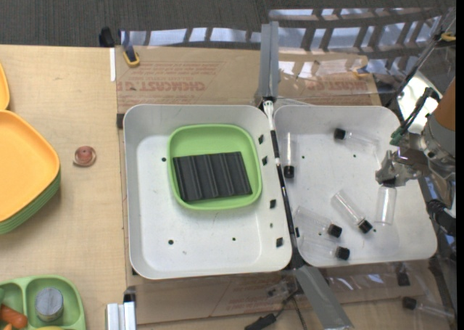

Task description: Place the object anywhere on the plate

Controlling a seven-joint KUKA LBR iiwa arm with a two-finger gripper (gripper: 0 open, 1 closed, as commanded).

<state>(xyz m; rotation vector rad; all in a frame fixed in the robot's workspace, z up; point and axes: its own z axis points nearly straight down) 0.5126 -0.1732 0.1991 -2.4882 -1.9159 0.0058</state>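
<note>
A green plate (214, 138) lies in the left bin (145, 198), with a dark ridged pad (212, 176) resting on it. Several clear vials with black caps are scattered in the right bin (312, 122). One vial (386, 207) lies near that bin's right side, and my gripper (389, 176) hangs just above its upper end. Other vials lie at the bin's middle (350, 211), lower middle (319, 221), top (346, 135) and along the left wall (288, 156). I see nothing lifted off the bin floor.
A stack of orange plates (25, 169) sits on the wooden bench at the far left, with a small red knob (85, 154) beside it. A green divided tray (40, 305) is at the bottom left corner. Cardboard (188, 78) lies behind the bins.
</note>
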